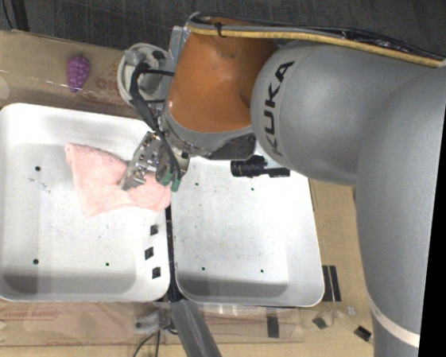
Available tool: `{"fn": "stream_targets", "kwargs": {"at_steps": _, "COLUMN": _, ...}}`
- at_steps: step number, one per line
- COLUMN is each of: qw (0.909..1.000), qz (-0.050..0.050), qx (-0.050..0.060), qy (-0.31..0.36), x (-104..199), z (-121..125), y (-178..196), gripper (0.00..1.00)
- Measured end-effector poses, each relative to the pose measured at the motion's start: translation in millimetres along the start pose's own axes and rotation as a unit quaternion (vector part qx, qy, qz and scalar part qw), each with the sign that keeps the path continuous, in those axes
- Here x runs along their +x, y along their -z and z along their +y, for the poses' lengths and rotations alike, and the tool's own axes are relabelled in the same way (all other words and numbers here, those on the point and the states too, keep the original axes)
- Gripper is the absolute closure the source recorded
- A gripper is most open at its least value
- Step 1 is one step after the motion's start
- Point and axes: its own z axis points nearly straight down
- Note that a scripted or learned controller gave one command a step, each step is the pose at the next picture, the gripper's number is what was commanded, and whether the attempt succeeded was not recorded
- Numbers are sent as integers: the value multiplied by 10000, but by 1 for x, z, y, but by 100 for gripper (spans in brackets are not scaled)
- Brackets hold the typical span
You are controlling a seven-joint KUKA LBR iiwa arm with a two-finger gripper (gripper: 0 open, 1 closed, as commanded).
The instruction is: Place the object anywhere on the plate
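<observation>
We see the large grey arm with its orange band point(210, 76) reaching in from the right and covering much of the upper right of the view, above the brown cardboard-covered tabletop point(44, 65). Beneath it sit two shallow white plastic bins: the left bin point(37, 264) spreads out to the left of the tool, and the right bin point(247, 248) lies just to its right and below it. The metal two-finger tool point(145, 171) hangs over the left bin's right side, its tips down on the right part of a crumpled pale pink cloth point(103, 180); we cannot tell how far apart the fingers stand or whether they grip the cloth. Well up and left of the tool, a small purple bunch of toy grapes point(77, 72) rests on the tabletop outside the bins.
</observation>
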Motion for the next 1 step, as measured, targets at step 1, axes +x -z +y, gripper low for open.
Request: {"fn": "stream_targets", "kwargs": {"at_steps": 1, "qw": 9877, "qz": 2, "qx": 3, "qy": 1562, "x": 39, "z": 40, "y": 4, "gripper": 100}}
